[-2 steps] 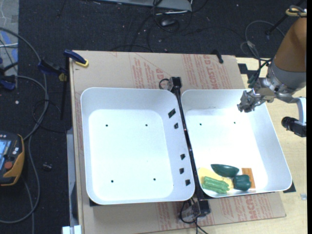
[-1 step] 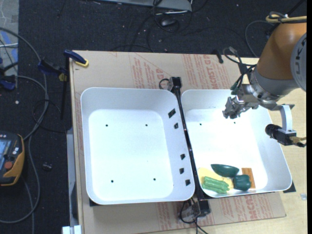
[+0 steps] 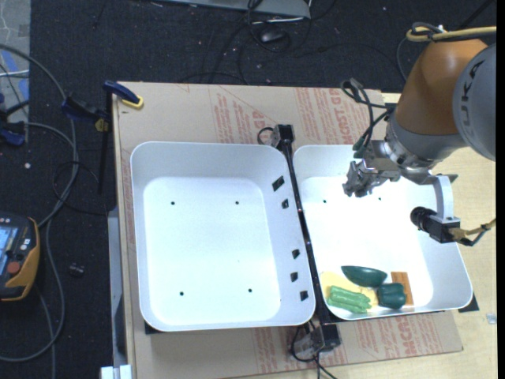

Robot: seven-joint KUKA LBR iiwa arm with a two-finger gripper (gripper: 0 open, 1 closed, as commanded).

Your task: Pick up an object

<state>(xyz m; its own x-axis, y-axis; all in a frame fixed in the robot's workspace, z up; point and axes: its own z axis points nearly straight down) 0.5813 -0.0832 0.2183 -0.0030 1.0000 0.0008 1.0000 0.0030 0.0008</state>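
Approach step: gripper (image 3: 361, 181) hangs over the right bin's (image 3: 450, 235) far end, finger state not discernible, nothing seen held; objects (image 3: 369, 287) cluster at the near edge, so next move requires travel there and descent.

Look to the near end of the right bin (image 3: 442, 235) and you find the objects bunched together: a dark green bowl-like piece (image 3: 364, 275), a light green ridged piece (image 3: 349, 299) lying flat just in front, a dark green block (image 3: 391, 295) beside it, and a small orange-brown block (image 3: 402, 280) behind.
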